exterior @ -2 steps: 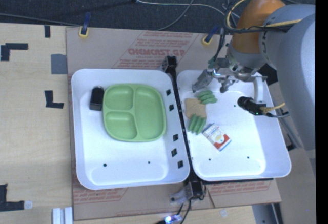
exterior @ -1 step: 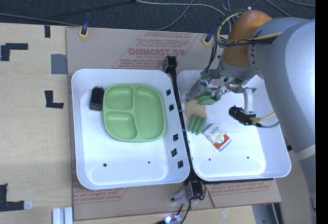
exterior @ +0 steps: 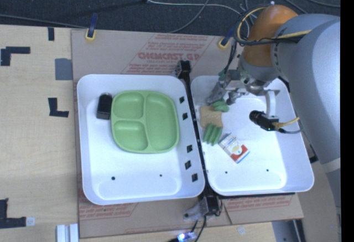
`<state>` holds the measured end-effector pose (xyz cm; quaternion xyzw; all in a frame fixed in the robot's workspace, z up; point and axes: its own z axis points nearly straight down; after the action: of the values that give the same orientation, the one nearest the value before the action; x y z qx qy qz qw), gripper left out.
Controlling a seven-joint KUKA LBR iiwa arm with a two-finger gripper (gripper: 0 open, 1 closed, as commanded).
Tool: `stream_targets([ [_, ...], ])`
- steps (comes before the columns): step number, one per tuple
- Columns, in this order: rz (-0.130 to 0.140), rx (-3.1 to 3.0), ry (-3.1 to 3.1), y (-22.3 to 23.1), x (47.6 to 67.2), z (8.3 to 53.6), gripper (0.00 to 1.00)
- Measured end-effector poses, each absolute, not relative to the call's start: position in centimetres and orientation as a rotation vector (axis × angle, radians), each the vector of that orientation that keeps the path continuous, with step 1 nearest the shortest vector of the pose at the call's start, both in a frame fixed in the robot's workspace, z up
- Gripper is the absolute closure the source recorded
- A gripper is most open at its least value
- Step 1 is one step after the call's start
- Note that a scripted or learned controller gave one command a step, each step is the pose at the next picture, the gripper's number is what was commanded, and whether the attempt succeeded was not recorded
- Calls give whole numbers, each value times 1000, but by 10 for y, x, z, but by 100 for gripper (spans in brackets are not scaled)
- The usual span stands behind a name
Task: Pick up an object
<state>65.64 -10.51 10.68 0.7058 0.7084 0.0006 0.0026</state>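
Observation:
My gripper [exterior: 222, 96] hangs low over the back left corner of the right bin [exterior: 287, 174]. Right beneath its tip lies a small green piece [exterior: 220, 107], touching or nearly touching it. A tan block [exterior: 210, 117] sits just in front of that piece, against the bin's left wall. A ribbed green object [exterior: 212, 134] lies in front of the tan block. A small white packet with orange and red print [exterior: 234, 148] rests to its right.
The left bin [exterior: 94, 174] bears a green divided plate [exterior: 145, 122] and a small black object [exterior: 104, 106] at its left. The arm's grey body and orange band [exterior: 271, 19] cover the right bin's far right side. A black cable end [exterior: 260, 119] hangs near the bin's middle.

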Motion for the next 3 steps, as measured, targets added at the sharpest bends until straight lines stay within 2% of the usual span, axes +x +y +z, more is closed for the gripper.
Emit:
stream_targets([
  [1, 4, 2217, 2222, -98, 650, 156, 100],
  [3, 4, 2217, 2221, -88, 653, 254, 100],
])
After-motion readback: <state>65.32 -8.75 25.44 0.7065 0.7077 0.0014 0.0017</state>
